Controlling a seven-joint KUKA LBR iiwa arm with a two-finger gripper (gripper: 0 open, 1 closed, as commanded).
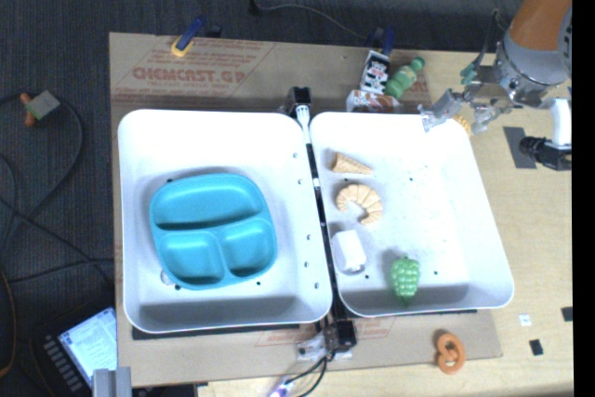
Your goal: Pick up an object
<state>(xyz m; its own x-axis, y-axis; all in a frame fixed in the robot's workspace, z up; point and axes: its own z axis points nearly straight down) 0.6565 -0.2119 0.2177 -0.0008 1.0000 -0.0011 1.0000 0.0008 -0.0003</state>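
The right bin (465, 200) holds a tan wedge (351, 165), a curled orange pastry-like piece (360, 202), a white block (349, 251) and a green bunch of grapes (404, 277). My gripper (454, 118) hangs over the bin's far right corner, well away from all of them. Its fingers stand open with nothing between them. The grey arm with its orange band (541, 0) comes in from the upper right.
The left bin (139, 144) holds a blue divided plate (214, 228). Behind the bins lie a small packet (372, 79) and a green toy (402, 79). An orange ring (450, 350) lies on the bench in front of the right bin. Blue clamps (189, 34) grip the board's far edge.
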